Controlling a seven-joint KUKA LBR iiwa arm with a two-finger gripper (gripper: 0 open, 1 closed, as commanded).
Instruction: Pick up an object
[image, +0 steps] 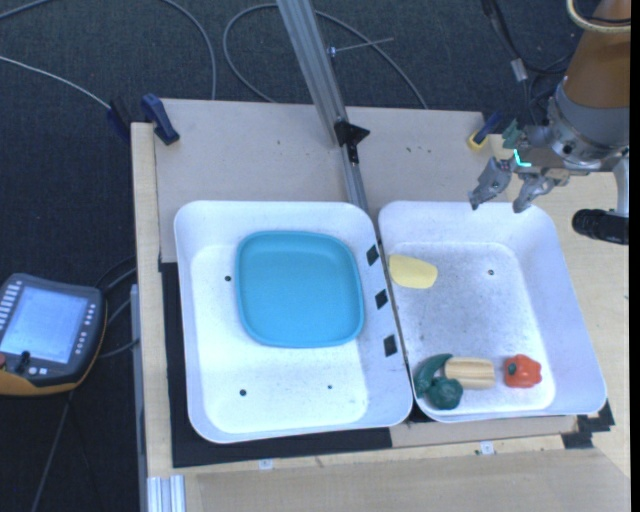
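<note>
Pincer: the pincer (510, 193) hangs over the far rim of the right bin (560, 262), its two fingers (487, 188) spread apart with nothing between them.
Arm: grey with an orange band, it comes in from the right, above and behind the pincer.
Yellow piece: a pale yellow piece (412, 271) lies on the right bin's floor, nearer the camera than the pincer and to its left, close to the bin's left wall.
Red pepper: a small red pepper (521, 371) sits well apart from the pincer, at the near edge of the right bin, almost straight below it in the view.
Corn cob: a tan corn cob (470, 372) lies just left of the pepper.
Green vegetable: a dark green vegetable (438, 382) touches the cob's left end, in the bin's near left corner.
Blue plate: a blue plate (299, 288) rests in the left bin (205, 320), far to the pincer's left.
Handset: a control handset (45, 330) lies off the bench, at the far left.
</note>
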